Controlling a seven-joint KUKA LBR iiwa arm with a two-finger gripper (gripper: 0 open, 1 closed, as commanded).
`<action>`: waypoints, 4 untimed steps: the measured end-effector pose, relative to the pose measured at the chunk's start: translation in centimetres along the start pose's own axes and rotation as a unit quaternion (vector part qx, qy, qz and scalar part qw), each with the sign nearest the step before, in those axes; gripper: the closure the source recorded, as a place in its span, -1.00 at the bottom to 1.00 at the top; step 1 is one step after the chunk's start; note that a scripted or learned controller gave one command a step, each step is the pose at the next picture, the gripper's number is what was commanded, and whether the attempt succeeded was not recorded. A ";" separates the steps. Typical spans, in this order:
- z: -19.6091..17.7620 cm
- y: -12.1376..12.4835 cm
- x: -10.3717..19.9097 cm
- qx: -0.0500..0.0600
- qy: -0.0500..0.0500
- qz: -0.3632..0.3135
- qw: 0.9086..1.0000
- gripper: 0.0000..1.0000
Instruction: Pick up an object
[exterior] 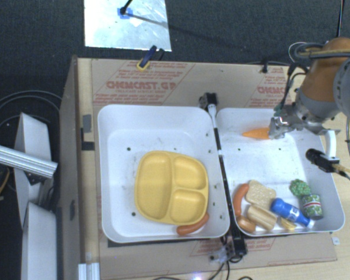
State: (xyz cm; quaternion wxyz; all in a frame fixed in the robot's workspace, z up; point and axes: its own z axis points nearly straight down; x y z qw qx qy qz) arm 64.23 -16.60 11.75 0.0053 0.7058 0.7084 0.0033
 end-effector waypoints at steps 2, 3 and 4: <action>3.0 2.5 -0.3 0.014 0.005 -0.004 1.000 -1.00; 2.0 2.5 -0.3 0.016 0.005 -0.006 1.000 1.00; -1.7 2.8 5.8 0.004 0.002 -0.001 1.000 1.00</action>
